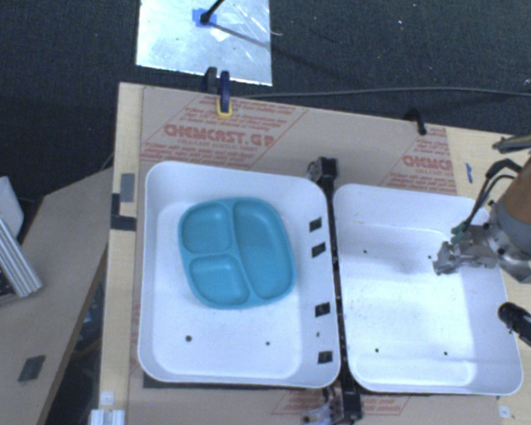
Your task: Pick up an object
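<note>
honestly the big risk is that the grey two-finger gripper [446, 259] sits low over the right shallow white plastic bin [419, 362], well apart from the only obvious target, the teal three-compartment plastic tray [236, 252] lying flat in the left shallow white bin [155, 336]. can't tell from this angle how the gripper is set, too small and blurry. if it closes where it is, i'd guess it grabs air, and that wide flat tray looks awkward to pinch except at a rim.

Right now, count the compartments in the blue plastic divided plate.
3. The blue plastic divided plate lies in the left white bin: one compartment upper left, one long on the right, one at the bottom.
</note>
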Available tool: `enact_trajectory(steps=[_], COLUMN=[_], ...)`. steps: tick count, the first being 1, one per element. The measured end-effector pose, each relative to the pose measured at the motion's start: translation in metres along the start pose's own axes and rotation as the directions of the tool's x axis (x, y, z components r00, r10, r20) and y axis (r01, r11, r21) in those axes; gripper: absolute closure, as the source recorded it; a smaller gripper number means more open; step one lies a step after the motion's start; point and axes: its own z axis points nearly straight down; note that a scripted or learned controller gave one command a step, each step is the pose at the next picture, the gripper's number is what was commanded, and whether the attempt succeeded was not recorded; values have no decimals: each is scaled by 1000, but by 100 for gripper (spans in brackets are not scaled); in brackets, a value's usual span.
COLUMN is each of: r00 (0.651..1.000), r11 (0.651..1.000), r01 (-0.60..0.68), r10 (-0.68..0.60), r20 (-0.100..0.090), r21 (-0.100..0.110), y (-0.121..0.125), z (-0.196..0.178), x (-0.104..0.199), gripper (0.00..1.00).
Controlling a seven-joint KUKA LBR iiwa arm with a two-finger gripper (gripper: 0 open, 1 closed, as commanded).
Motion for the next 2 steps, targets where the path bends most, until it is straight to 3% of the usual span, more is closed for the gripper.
enact_trajectory(steps=[2], r00=[1000], r11=[1000], r01=[3], r10=[-3], r20=[1], r21=[-4], y=[-1], z=[-126], x=[6], gripper=[100])
